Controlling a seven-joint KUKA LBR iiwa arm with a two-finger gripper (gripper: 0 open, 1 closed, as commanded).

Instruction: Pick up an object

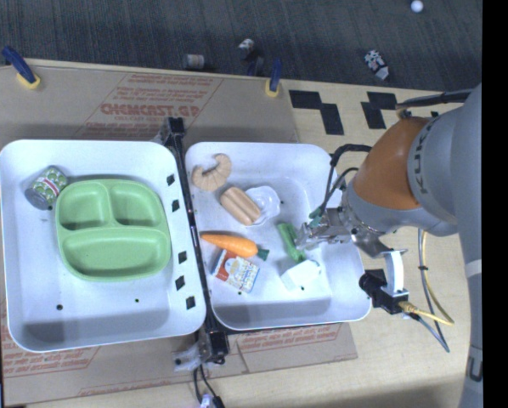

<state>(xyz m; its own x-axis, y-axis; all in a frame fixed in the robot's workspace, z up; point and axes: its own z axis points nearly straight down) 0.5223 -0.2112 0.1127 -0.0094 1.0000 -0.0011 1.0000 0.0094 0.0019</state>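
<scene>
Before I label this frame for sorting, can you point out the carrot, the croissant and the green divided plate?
carrot (229, 244): camera view, middle of its orange body.
croissant (211, 172): camera view, middle of its curved back.
green divided plate (112, 254): camera view, floor of its large lower compartment.

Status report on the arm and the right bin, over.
Tool low in right bin, grip unclear. Green stick beside it. Carrot, hot dog, croissant nearby.
</scene>
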